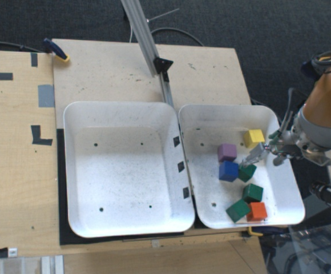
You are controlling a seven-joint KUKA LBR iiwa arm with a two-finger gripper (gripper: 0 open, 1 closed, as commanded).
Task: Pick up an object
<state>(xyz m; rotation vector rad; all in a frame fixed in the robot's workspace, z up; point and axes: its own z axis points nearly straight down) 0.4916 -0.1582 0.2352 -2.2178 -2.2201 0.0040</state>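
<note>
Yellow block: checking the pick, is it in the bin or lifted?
In the bin: the yellow block rests on the right bin floor.

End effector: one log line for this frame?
end effector | over right bin | at green block | grasp: unconfirmed | left bin: no blocks

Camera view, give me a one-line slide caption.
Grey arm's pincer reaches into the right white bin above a green cube, among yellow, purple, blue and orange cubes.
</note>
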